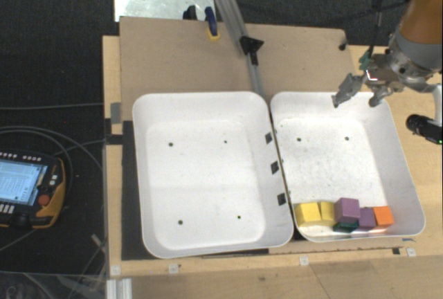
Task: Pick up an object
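Coloured blocks (345,214) crowd right bin (387,145); fingers (344,91) spread above cardboard-topped bench (180,55).

Single fixed overhead camera

It looked down at a slant (from well above) on two shallow white plastic bins (208,104) side by side.

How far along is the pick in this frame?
Barely begun. The gripper hangs open over the far edge of the right bin with nothing between its fingers. The blocks, yellow, purple and orange among them, lie at the near edge. Reaching, grasping and lifting remain.
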You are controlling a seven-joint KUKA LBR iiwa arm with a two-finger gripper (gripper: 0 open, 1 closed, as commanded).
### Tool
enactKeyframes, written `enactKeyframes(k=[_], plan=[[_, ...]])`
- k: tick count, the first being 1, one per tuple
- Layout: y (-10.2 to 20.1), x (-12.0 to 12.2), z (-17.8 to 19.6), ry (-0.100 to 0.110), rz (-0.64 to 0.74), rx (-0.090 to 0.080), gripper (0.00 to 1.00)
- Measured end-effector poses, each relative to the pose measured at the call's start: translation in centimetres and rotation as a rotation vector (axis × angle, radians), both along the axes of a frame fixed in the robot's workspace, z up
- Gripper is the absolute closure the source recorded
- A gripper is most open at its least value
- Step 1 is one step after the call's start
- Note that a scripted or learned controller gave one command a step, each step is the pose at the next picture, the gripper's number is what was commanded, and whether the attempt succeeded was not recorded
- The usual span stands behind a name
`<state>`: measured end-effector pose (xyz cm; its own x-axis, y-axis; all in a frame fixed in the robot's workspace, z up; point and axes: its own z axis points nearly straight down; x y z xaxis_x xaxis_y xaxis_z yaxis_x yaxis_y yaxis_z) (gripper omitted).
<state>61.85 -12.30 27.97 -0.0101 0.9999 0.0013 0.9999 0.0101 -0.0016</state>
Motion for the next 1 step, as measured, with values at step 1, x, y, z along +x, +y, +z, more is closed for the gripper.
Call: enactKeyframes(k=[1], plan=[[-4.20,6.20,6.24,-0.016,-0.002,-0.007,0.00]])
